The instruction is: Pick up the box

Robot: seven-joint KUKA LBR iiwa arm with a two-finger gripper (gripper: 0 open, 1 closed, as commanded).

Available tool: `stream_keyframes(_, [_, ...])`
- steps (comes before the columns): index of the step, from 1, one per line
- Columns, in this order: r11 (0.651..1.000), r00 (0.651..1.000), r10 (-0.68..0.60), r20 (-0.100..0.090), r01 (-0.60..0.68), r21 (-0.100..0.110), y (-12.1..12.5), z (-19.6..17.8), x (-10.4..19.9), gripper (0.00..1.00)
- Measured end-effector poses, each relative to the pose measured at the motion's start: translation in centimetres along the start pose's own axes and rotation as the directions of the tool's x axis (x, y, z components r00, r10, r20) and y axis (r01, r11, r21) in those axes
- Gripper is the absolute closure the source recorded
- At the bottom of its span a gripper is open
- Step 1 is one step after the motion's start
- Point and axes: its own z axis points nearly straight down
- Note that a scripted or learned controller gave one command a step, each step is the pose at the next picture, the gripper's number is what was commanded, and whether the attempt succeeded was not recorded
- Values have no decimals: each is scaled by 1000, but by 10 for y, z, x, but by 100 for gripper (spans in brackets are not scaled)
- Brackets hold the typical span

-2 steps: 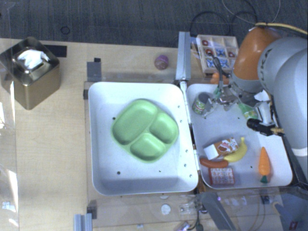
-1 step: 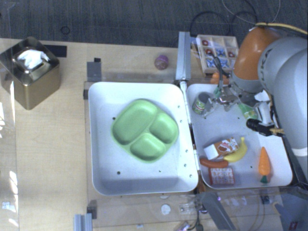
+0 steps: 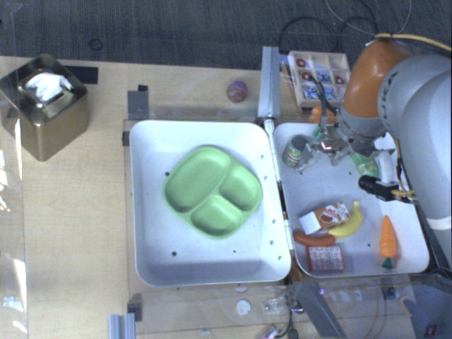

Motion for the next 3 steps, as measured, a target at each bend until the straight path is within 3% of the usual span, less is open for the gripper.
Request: stream_keyframes(3, [996,996,91,-5,-91,8,-1,0,-1,0])
